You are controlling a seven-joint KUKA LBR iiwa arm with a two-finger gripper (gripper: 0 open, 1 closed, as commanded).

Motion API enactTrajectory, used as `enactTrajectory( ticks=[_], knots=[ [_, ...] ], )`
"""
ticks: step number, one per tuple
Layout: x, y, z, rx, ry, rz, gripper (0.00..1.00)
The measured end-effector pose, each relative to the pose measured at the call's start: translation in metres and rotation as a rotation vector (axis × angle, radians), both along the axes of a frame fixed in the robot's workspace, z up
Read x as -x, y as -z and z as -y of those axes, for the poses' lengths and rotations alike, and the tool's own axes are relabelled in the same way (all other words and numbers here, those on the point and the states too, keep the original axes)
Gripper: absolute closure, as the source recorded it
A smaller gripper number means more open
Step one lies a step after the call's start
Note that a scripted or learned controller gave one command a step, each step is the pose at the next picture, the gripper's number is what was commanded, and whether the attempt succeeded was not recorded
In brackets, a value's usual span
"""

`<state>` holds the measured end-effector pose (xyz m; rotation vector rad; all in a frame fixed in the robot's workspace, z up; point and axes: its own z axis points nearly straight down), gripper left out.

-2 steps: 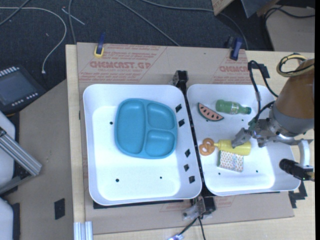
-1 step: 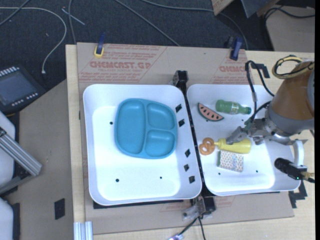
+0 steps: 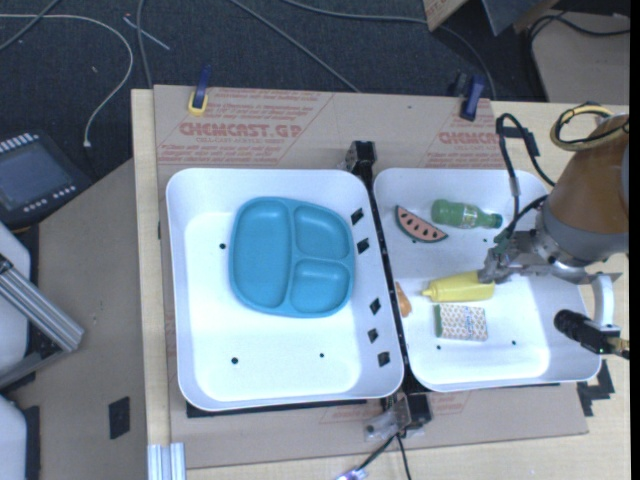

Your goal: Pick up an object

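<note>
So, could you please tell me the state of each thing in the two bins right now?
Blue plate: right way up in the left bin, nothing on it.
Green bottle: lying on its side in the right bin.
Yellow bottle: lying on its side, gripper at its right end.
Watermelon slice: lying flat.
Small packet: lying flat, below the yellow bottle.

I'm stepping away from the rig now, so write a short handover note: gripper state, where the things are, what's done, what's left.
Gripper: low in the right bin, at the yellow bottle's right end; nothing visibly between its fingers.
Right bin also holds a green bottle, a watermelon slice and a patterned packet.
Left bin: blue divided plate.
Done: nothing lifted.
Left: grasp and lift one object, likely the yellow bottle.
</note>
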<state>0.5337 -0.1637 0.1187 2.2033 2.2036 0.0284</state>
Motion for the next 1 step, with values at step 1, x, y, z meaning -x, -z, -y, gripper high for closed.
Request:
enactTrajectory(
  ticks=[1],
  knots=[
    [0.0063,-0.0467,0.0019,-0.004,0.0,-0.027,1.0]
  ],
)
